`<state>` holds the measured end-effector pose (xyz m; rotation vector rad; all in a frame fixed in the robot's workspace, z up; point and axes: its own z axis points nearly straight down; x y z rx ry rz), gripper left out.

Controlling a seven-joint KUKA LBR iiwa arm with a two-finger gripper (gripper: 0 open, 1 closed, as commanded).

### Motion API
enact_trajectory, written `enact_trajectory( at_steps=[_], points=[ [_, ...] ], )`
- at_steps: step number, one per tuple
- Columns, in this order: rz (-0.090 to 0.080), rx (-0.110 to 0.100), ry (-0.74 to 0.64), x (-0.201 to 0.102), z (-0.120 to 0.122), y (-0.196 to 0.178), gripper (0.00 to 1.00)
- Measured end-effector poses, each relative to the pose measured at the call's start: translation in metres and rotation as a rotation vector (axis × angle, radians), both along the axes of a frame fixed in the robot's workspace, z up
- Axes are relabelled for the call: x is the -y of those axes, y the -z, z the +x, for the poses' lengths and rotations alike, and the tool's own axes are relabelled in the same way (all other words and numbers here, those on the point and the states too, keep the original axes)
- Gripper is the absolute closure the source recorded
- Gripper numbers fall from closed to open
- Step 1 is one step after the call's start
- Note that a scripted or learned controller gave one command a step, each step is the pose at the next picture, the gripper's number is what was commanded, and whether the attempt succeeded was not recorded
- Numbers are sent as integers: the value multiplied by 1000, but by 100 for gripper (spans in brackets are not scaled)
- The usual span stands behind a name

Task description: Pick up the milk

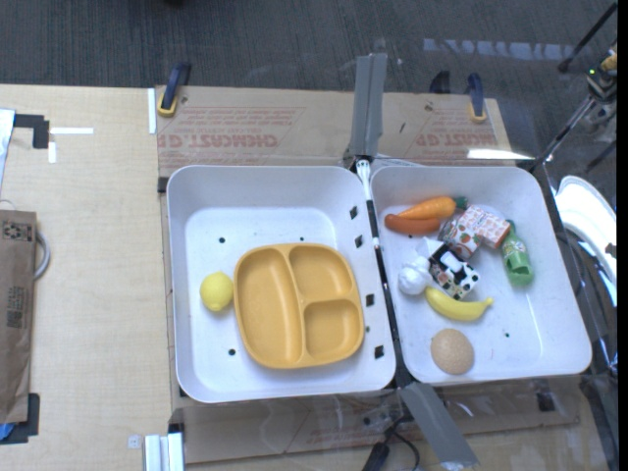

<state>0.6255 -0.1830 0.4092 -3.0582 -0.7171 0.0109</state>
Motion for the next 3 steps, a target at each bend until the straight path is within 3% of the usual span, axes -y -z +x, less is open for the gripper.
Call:
enact_trajectory(
  at_steps=[2,3],
  points=[
    [-2,-18,-10,-1,3,-10,100],
    [0,-1,24,-2,24,-29,100]
  ],
)
